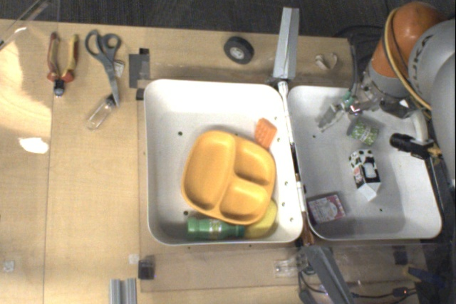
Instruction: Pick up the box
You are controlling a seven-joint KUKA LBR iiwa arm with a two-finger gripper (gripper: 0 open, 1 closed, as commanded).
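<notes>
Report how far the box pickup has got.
Done: nothing yet by the look of it; the box lies on the floor of the right bin, apart from the arm. In hand: the gripper is over the bin's far left part, beyond the box, with nothing visibly in it. Left: reach the box, grasp it and lift it.

A small white carton-style box with black printed patches point(365, 174) lies flat on its side on the floor of the right-hand white bin, toward that bin's right half. Its long axis runs roughly top to bottom in view, slightly slanted; its print is too blurred to read.
</notes>
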